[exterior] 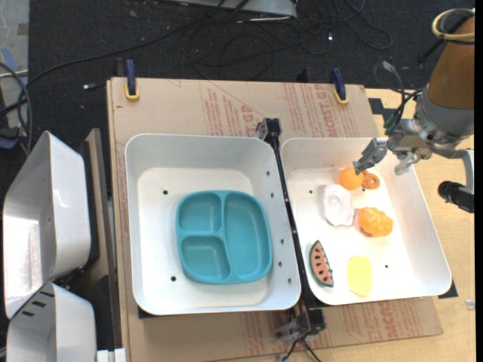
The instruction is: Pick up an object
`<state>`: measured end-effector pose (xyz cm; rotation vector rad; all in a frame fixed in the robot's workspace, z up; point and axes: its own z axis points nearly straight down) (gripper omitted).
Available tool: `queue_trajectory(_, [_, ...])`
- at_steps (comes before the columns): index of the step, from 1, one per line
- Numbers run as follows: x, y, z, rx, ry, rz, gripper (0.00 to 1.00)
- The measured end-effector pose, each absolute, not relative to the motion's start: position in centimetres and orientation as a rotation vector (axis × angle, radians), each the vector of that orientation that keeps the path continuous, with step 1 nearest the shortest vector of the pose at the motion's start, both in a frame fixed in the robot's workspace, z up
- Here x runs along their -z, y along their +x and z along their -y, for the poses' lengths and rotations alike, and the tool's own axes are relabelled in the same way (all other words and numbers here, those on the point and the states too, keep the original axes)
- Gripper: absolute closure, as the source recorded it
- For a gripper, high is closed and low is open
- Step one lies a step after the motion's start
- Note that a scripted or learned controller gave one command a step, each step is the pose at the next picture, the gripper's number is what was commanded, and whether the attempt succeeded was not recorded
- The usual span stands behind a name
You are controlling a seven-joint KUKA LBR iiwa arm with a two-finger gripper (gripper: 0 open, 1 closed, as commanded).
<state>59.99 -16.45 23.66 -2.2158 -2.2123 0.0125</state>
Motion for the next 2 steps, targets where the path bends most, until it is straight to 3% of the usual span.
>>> queue_trajectory(1, [-24.5,60.2,16.4,-0.001,-2.220,2.223,0.00])
queue_trajectory(2, [-19.4,61.2,16.5,-0.003,-2.219,2.221,0.00])
